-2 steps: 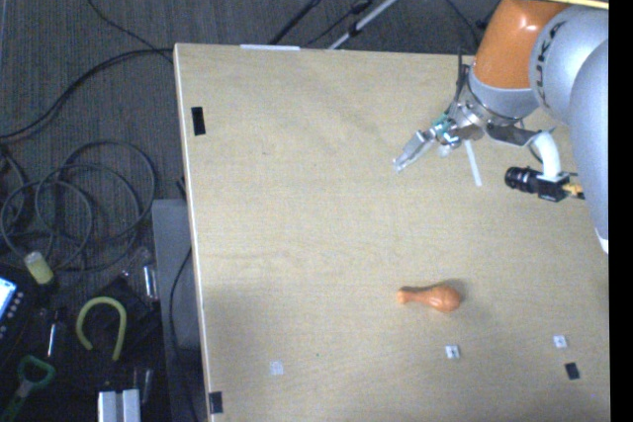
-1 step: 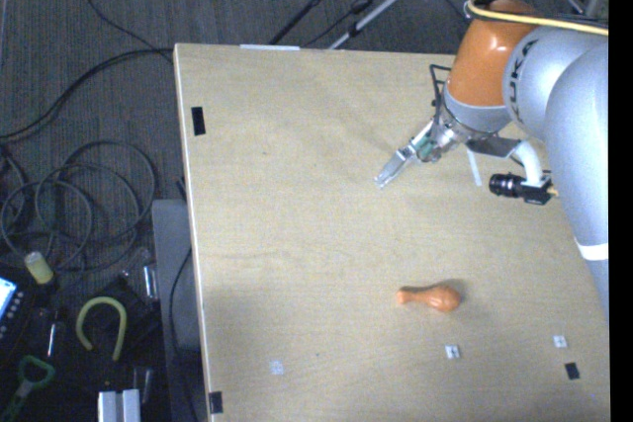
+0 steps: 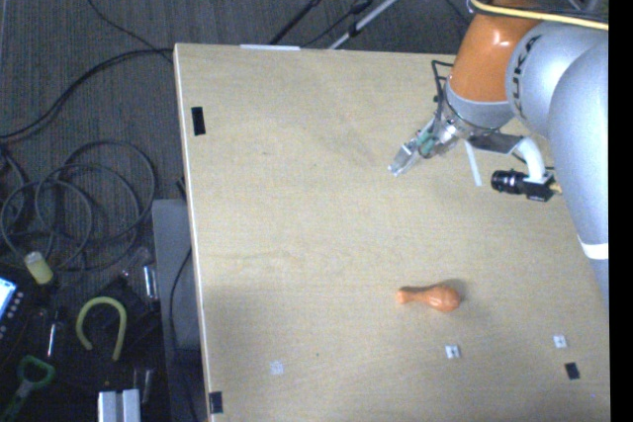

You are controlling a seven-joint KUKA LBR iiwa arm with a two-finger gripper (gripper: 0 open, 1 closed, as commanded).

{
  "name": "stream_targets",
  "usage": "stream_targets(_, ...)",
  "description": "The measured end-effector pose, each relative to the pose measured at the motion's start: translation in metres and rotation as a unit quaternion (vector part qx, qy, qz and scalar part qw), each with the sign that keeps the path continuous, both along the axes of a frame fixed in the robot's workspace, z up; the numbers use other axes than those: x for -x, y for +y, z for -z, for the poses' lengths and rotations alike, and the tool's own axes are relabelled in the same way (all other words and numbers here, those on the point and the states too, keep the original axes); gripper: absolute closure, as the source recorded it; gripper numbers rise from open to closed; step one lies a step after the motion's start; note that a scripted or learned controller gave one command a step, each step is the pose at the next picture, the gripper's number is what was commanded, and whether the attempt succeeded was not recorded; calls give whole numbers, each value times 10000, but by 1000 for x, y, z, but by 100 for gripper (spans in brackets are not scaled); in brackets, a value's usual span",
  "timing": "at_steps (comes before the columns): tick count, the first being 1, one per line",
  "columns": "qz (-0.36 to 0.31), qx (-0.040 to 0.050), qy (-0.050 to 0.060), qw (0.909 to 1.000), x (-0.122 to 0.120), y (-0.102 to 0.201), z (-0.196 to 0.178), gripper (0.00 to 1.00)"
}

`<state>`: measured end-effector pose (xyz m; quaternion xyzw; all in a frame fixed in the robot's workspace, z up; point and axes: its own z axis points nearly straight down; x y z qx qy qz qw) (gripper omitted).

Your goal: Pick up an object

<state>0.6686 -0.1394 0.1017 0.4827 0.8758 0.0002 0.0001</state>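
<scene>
a small orange pear-shaped object (image 3: 432, 296) lies on its side, narrow neck pointing to nine o'clock.

a pale tan bench top (image 3: 297, 212) with a matt, smooth wood-like finish carries a small orange pear-shaped object (image 3: 431, 296) that looks like smooth, slightly glossy plastic. the grey arm (image 3: 579, 104) and its orange band (image 3: 490, 59) have a smooth, glossy shell, and the small gripper (image 3: 407, 158) looks like pale shiny metal. the dark grey floor (image 3: 89, 25) looks rough and matt like carpet, with thin black cables (image 3: 79, 203) lying on it.
</scene>
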Motion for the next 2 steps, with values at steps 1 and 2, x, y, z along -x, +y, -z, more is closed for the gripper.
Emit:
stream_targets(1,1331,5,0,9911,0,12,-80,100)
stream_targets(2,866,17,5,9962,1,-63,-28,100)
